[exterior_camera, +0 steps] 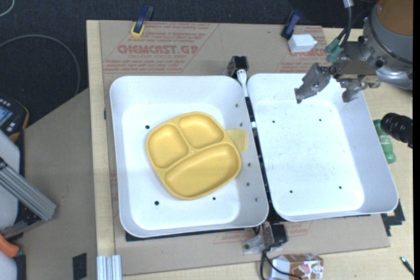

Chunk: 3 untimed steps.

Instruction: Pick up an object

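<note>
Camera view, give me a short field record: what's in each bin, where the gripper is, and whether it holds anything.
left bin: yellow plastic three-compartment plate, lying flat, roughly centred
right bin: no loose object visible
gripper: over the right bin's far edge, fingers spread
held: nothing between the fingers
plate and gripper: apart, in different bins

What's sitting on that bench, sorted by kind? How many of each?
White bins: 2 (left, right)
Yellow divided plates: 1, lying in the left bin
Total: 3
</note>
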### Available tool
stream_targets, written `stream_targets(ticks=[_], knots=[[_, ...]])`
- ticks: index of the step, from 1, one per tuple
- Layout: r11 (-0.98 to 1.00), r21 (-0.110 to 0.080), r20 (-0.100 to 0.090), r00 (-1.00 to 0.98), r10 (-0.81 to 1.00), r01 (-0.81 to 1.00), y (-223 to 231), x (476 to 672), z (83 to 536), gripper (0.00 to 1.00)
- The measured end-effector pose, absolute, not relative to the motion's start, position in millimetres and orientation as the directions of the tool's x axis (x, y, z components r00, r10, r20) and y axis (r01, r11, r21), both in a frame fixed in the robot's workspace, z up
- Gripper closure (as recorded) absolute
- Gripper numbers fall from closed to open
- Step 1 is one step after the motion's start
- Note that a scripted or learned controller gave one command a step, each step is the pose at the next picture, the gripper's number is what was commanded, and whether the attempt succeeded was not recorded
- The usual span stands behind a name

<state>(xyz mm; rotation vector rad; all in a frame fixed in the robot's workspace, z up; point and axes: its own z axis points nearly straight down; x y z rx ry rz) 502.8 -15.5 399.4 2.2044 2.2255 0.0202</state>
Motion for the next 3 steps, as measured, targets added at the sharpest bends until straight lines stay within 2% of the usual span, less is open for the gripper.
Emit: stream_targets(ticks=[1, 2, 3], knots=[[0.008, 0.007, 0.002, -0.009, 1.0, 1.0, 62.2, 478.8, 452.2, 0.0], [0.002, 0.006, 0.0, -0.002, 1.0, 1.0, 58.5, 480.3, 459.9, 1.0], [0.006, 0.003, 0.001, -0.006, 1.0, 1.0, 111.9, 479.3, 459.3, 1.0]])
